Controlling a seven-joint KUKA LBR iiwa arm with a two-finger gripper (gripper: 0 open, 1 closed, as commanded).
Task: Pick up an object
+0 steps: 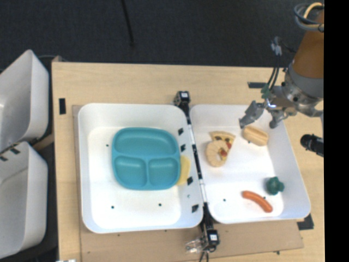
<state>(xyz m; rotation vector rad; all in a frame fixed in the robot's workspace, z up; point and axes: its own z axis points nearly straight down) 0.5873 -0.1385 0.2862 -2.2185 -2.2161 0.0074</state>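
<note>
**Gripper spread over the bread roll, nothing lifted yet**

I have the gripper (263, 114) at the upper right of the frame, its two grey fingers splayed apart and empty, one to each side above the bread roll (255, 135). The roll lies flat on the floor of the right bin (289, 162), just below the fingertips. I cannot tell from this slanted view whether the tips touch it. I read this as the lineup before a grasp: the fingers stand wide so they can straddle the roll's short side.

The other candidates sit lower in the same bin: a pizza slice (219, 148) left of the roll, a green toy (274, 186) and a sausage (257, 201) toward the lower right. They are well apart from the roll, so I judge a closing pinch should not catch them.

The left bin (90, 212) holds a teal divided plate (146, 158) with something yellow (185, 171) tucked at its right edge, out of this reach.
</note>
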